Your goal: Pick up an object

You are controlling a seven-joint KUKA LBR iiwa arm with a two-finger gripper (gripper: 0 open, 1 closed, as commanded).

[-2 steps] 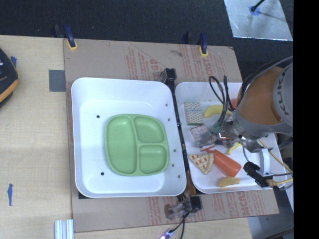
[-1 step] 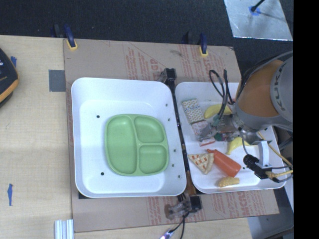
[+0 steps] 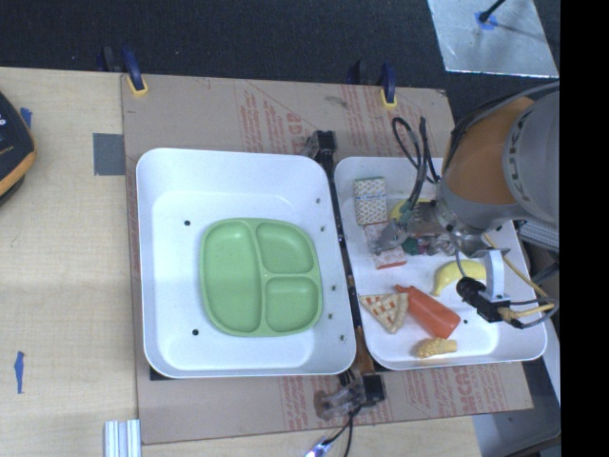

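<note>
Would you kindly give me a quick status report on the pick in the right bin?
Tool low in right bin, fingers unreadable. Nothing seen held. Banana, carrot, pizza slice lie loose nearby. Green tray alone in left bin.

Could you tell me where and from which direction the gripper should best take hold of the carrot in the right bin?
Grip the carrot across its thicker middle, coming straight down from above. It lies flat and diagonal, so the fingers should probably close across its narrow width, staying clear of the pizza slice at its upper-left end.
</note>
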